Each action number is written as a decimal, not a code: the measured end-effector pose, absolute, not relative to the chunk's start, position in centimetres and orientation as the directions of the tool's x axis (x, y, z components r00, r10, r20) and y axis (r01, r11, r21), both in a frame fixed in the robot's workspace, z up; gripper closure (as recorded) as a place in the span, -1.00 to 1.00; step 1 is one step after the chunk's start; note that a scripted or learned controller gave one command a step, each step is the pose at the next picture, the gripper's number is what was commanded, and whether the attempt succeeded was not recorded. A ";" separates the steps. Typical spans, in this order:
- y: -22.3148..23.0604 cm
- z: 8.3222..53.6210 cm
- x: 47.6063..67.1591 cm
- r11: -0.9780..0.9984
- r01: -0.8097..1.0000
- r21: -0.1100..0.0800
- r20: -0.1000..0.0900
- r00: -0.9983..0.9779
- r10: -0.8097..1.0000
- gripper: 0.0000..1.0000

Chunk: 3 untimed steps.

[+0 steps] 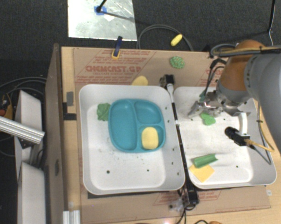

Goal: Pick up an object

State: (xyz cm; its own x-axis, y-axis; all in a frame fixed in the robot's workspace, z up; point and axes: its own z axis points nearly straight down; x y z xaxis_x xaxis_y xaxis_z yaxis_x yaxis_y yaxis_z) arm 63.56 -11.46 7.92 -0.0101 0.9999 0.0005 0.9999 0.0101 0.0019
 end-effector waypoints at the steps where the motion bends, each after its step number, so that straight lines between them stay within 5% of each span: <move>1: -18.1 8.6 65.3 -0.001 1.000 0.006 -0.004 0.001 1.000 -1.00; 2: -19.6 24.9 63.9 0.001 1.000 0.020 -0.007 -0.001 1.000 -1.00; 3: -6.0 18.2 66.8 0.016 1.000 0.001 0.004 -0.016 1.000 -1.00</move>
State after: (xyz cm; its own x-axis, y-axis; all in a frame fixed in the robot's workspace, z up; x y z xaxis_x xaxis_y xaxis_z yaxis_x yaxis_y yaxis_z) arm 66.78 -5.98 18.16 -0.0160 0.9999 0.0044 0.9999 0.0160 0.0007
